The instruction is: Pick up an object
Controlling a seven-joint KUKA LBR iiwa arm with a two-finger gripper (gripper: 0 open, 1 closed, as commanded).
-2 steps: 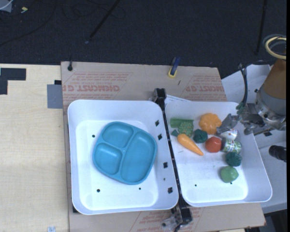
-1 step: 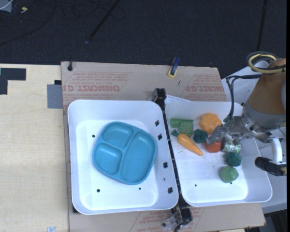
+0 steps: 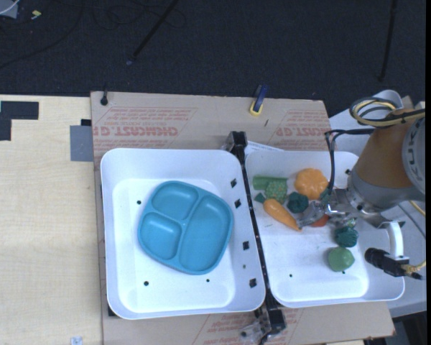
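Since the toy food is crowding the right bin (image 3: 302, 293), the gripper (image 3: 322, 213) is reaching low beside the carrot (image 3: 281, 213), its grip state impossible to tell.

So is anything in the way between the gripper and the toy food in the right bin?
Nothing visible. The gripper is already down in the right bin among the toys, beside the carrot and dark green piece, with the orange ball just beyond. No barrier separates it from them.
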